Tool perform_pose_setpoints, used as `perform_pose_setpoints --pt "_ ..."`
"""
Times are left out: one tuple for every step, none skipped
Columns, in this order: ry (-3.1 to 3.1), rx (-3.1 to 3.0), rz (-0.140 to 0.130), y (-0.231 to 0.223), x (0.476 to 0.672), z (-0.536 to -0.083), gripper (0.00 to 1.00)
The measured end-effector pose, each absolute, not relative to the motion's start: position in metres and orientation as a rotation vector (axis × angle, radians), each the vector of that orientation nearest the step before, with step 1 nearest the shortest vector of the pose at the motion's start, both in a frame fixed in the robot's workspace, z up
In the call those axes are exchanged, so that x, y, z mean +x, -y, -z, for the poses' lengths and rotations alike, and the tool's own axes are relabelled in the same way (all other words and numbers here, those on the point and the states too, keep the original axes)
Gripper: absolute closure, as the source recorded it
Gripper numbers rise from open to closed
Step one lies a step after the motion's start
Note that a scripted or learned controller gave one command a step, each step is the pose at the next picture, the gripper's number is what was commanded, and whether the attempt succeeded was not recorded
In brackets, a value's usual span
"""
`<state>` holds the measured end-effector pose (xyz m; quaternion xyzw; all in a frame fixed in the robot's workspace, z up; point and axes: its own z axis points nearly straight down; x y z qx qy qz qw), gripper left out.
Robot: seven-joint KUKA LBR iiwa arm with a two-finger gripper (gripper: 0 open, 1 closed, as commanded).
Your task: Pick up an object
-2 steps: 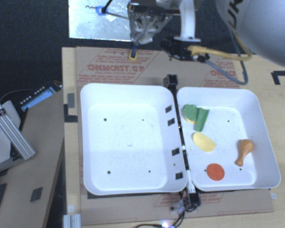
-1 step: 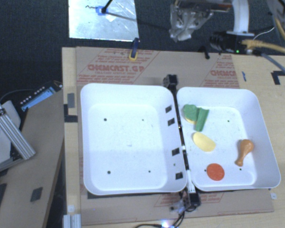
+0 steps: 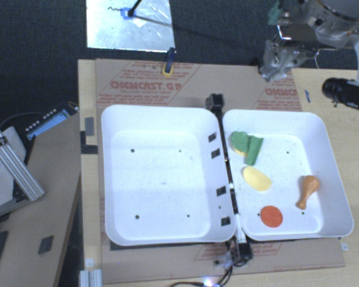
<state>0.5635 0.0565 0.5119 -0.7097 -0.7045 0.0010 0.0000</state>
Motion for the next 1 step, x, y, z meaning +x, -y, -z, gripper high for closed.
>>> perform_pose_setpoints --pt "2.222 -2.226 0.005 -0.0256 0.5449 -0.5369 1.00"
